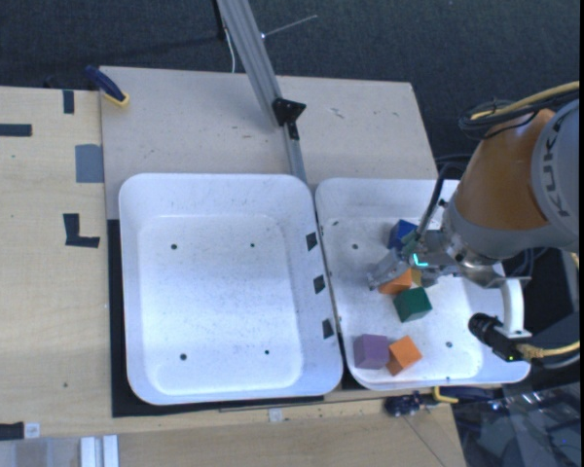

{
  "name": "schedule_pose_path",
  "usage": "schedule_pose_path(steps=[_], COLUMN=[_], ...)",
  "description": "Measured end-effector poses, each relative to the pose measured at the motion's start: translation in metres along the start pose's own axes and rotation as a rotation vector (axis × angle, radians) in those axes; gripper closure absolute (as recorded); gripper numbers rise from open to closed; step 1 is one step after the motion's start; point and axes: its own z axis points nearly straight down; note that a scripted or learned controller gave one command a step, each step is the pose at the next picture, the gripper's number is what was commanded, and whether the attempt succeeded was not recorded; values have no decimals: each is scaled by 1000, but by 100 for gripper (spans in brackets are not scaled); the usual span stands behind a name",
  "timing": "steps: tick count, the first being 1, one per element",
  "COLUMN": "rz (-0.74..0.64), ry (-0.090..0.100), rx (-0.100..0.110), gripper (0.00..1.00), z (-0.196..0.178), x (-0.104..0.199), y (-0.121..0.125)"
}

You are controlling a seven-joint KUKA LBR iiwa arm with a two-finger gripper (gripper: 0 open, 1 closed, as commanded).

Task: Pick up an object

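The right bin (350, 212) holds several small blocks. A blue block (402, 233) lies toward its middle, with an orange block (402, 282) and a green block (413, 305) just below it. Near the front rim sit a purple block (372, 350) and a second orange block (404, 354). My gripper (393, 272) is low inside this bin, right over the first orange block and between the blue and green ones. The arm's body hides the bin's right part. I cannot make out whether anything is held.
The left bin (214, 290) stands beside the right one, their rims meeting at the centre. A grey metal bar (258, 56) slants down from the top to the bins' join. Cables and a black fitting (492, 334) lie by the right bin's front right corner.
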Motion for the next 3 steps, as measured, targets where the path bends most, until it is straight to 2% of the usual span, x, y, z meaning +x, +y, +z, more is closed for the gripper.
schedule_pose_path(steps=[1, 2, 3], rz=[0, 0, -1], ry=[0, -1, 1], rx=[5, 1, 2], gripper=[0, 0, 100], z=[64, 102, 91], x=[-1, 0, 1], y=[2, 1, 1])
